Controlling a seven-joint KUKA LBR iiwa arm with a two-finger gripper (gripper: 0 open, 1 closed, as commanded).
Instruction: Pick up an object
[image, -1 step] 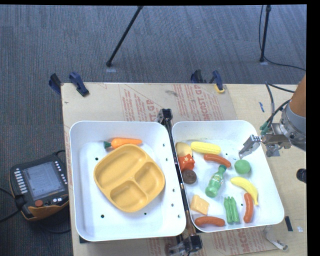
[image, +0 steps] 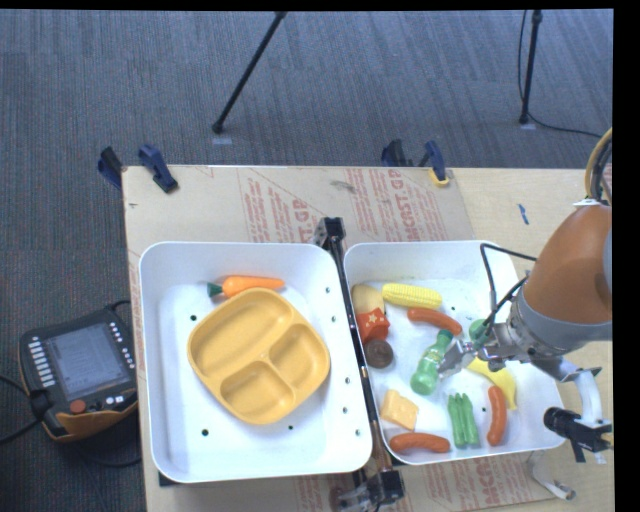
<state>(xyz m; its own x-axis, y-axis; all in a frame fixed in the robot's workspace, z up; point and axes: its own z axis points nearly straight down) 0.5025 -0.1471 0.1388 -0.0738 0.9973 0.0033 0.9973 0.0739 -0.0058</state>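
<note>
My gripper (image: 472, 355) is low in the right bin (image: 470, 262), under the grey arm with its orange band (image: 572, 270). Its fingers stand apart, open. One fingertip (image: 455, 358) is right beside the top of a green bottle (image: 431, 364); the other is over a yellow banana piece (image: 500, 380). Nothing is gripped between them. Around it lie a corn cob (image: 411, 294), a red sausage (image: 434, 319), a red block (image: 373, 325), a brown round piece (image: 378, 353), a cheese wedge (image: 399, 409), green beans (image: 461, 418) and two more sausages (image: 497, 415) (image: 420, 442).
The left bin (image: 165, 300) holds a yellow divided plate (image: 258, 354) and a carrot (image: 248, 285) by its far rim. A black clamp (image: 333, 232) sits where the two bins meet. A teach pendant (image: 78, 370) lies off the bench to the left.
</note>
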